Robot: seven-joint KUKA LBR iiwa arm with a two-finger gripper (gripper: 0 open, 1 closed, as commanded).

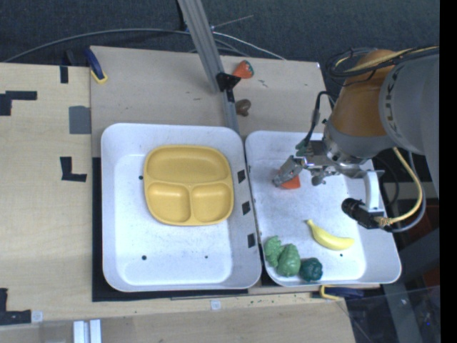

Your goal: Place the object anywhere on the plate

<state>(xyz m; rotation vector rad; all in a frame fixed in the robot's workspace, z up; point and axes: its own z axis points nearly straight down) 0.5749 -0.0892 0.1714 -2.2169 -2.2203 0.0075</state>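
A yellow plate [189, 184] with three compartments lies in the left bin [121, 213]. In the right bin [378, 259], my gripper [290, 174] is low over a small orange-red object [289, 183], which shows just under the fingertips. The arm's grey and orange wrist [364, 113] leans in from the right. A yellow banana [330, 236] lies near the right bin's front, with a green leafy vegetable [283, 256] and a dark teal piece [310, 269] at the front edge.
A grey metal pole [203, 34] slants down from the top to the gap between the bins. A small orange item [244, 68] and a brown one [243, 106] lie on the bench behind the bins. Cables [403, 206] hang by the right bin.
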